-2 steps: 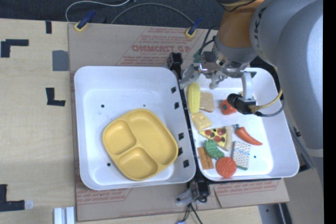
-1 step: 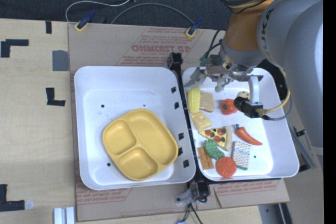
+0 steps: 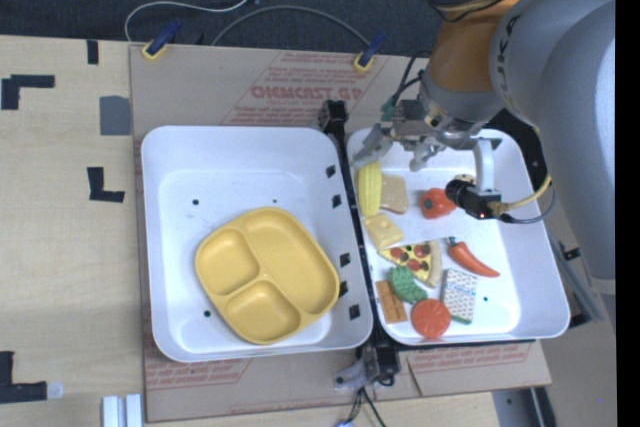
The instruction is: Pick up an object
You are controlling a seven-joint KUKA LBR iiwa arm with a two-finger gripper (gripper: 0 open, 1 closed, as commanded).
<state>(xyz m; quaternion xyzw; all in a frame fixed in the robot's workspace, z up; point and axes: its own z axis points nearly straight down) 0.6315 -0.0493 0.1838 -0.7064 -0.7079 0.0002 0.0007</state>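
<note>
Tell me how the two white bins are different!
The left white plastic bin holds a single thing, a yellow divided plastic tray, while the right white plastic bin holds many small toy foods. The grey arm's end effector hangs over the right bin's far end; nothing hangs over the left bin. Both are shallow, white, and sit side by side on brown cardboard.

We look down from high above at a slant, seeing both white bins (image 3: 160, 215), with the arm (image 3: 540, 35) coming from the right.
</note>
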